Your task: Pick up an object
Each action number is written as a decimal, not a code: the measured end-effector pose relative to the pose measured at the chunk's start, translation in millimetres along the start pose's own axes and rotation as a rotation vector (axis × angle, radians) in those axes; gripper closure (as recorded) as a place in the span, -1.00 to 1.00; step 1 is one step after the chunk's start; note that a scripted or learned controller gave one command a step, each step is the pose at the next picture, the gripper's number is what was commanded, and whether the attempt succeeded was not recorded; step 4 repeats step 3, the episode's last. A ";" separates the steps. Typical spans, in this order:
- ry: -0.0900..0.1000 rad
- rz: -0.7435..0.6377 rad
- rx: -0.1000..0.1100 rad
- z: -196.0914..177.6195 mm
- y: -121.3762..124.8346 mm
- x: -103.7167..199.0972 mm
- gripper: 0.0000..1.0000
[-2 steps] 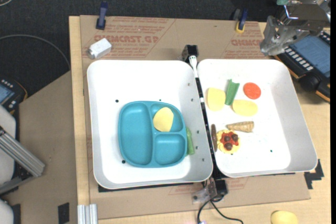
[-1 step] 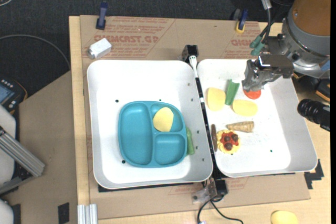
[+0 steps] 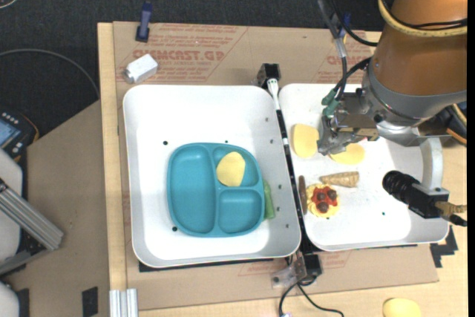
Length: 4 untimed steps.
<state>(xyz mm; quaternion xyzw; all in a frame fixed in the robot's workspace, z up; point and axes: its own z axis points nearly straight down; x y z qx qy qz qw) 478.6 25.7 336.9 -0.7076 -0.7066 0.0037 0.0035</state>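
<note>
My gripper [image 3: 335, 147] hangs low over the right bin [image 3: 401, 234], its tips at a pale yellow flat piece [image 3: 350, 155] beside a second yellow disc [image 3: 303, 140]. Just below lie a tan cone-shaped piece [image 3: 340, 178] and a small pizza-like toy with red topping [image 3: 324, 199]. In the left bin [image 3: 148, 130] sits a teal divided plate [image 3: 214, 189] with a yellow oval object [image 3: 231, 168] in its upper right compartment. The arm's body hides most of the fingers.
A green strip [image 3: 268, 201] lies against the plate's right edge. A black cylindrical part [image 3: 410, 193] of the arm reaches over the right bin. A white block [image 3: 141, 68] and a blue clip [image 3: 144, 21] sit on the cardboard behind the left bin.
</note>
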 end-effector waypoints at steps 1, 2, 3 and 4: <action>0.001 -0.005 -0.004 30.0 0.3 37.7 1.00; 0.002 -0.008 -0.012 14.7 0.6 85.8 1.00; 0.006 -0.005 -0.030 -146.2 -0.1 97.9 1.00; 0.006 -0.005 -0.030 -146.2 -0.1 97.9 1.00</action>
